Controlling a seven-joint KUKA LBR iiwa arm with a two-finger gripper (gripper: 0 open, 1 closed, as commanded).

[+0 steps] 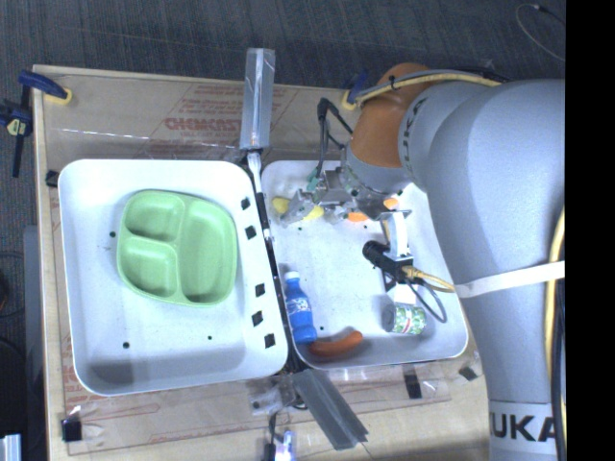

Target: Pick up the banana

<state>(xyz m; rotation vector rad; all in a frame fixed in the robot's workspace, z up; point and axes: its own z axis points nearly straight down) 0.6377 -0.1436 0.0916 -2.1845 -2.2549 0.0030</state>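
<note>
Yellow curved banana (282,206) lies at the right white bin's (437,339) far corner; metal two-finger gripper (315,203) crowds beside it, lined up to grab; jaw state unclear.

A pale wooden bench (144,113) (blue clamps (43,86) at its left corner) stands on dark grey carpet (144,12).

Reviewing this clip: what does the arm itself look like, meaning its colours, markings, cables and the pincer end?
The arm is bulky, rounded and light grey, with an orange band above the wrist. White letters "UKA" show on a dark strip near its base. Thin dark cables loop beside the wrist. The pincer end is a cluster of small metallic and dark parts; finer detail is too small to tell.
</note>
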